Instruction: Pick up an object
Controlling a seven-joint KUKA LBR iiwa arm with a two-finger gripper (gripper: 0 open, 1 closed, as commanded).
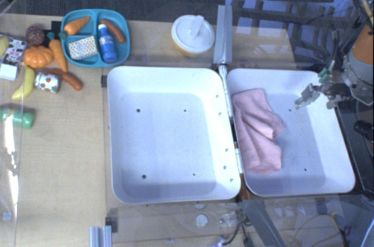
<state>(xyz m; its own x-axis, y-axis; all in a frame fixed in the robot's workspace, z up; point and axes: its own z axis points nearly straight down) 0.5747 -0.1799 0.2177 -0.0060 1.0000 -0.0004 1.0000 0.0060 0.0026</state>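
While the arm reached in from the right, the camera view held this much.

Gripper: the gripper [319, 96] hung over the upper right part of the right bin [327, 181], its two fingers [305, 98] spread apart with nothing between them.

Cloth: a crumpled pink cloth [257, 129] lay in the right bin against its left wall, to the left of the fingers and a little lower in the picture, apart from them, with bare bin floor between.

Left bin: the left bin [169, 135] sat just beside the right one, their walls meeting in the middle.

Bench: a blue divided plate [120, 24] of toy food, a white lidded cup [193, 34] and loose toy vegetables [41, 59] stood beyond the bins at upper left.
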